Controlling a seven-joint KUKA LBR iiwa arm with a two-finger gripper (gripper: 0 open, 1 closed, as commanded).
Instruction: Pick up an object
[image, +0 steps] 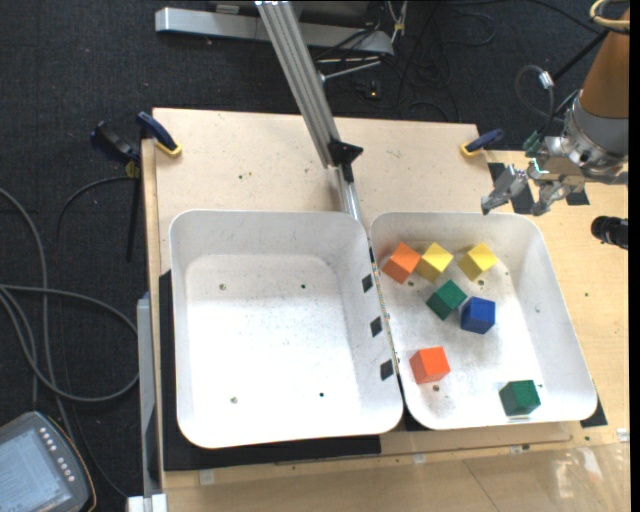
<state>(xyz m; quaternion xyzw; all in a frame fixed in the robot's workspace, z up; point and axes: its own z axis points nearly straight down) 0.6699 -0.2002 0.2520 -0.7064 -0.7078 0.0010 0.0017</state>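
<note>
My jaws (520, 192) hang spread and hold nothing, above the far rim of the right bin (560, 330). Below in that bin lie the blocks: an orange block (402, 263), two yellow, two green, a blue block (478, 314) and another orange.

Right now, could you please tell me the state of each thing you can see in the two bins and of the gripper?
gripper: above the right bin's far rim, fingers open, holding nothing.
right bin: holds seven blocks.
two orange blocks: loose, apart.
two yellow blocks: loose, far side.
two green blocks: loose, apart.
blue block: loose, beside a green one.
left bin: no blocks inside.
</note>
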